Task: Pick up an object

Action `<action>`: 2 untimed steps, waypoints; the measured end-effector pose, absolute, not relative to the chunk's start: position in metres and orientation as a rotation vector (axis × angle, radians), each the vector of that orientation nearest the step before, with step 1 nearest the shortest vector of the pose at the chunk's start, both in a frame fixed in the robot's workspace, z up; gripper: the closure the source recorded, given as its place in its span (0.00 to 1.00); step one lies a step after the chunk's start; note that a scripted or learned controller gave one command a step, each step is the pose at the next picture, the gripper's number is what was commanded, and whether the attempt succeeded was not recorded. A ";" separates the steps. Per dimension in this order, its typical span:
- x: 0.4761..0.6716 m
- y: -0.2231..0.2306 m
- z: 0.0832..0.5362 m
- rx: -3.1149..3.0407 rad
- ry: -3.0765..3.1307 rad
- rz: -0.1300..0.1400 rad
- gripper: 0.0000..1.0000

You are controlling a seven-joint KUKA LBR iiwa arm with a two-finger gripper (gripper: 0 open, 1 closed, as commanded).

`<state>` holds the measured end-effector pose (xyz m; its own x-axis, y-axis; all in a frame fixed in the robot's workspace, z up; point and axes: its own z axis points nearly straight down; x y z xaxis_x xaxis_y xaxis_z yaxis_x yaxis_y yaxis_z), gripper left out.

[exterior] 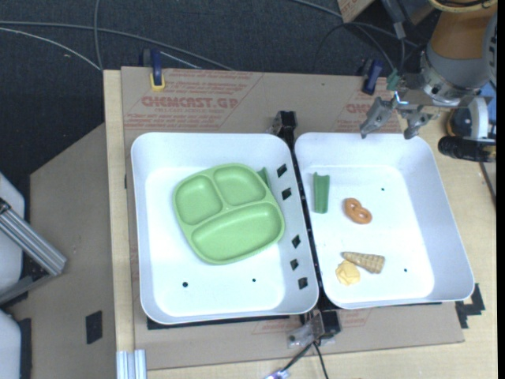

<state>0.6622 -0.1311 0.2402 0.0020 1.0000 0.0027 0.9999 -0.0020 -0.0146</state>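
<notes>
camera view: gripper [390, 125] spread wide, holding nothing, over the back rim of the right bin [442, 204]. pretzel [357, 211], green stick [320, 193], cone [364, 261] lie inside.

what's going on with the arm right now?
The arm's claw hangs open over the far rim of the right bin, holding nothing. In that bin lie a green stick, an orange pretzel, a cone and a yellow piece. The left bin has a green divided plate. Nothing picked up yet.
</notes>
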 end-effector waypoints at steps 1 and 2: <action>0.665 -0.131 0.249 -2.220 -2.222 0.000 0.00; 0.661 -0.131 0.186 -2.217 -2.216 0.006 0.00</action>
<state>0.6611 -0.1308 0.1856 0.0003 1.0000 0.0017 1.0000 -0.0003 -0.0076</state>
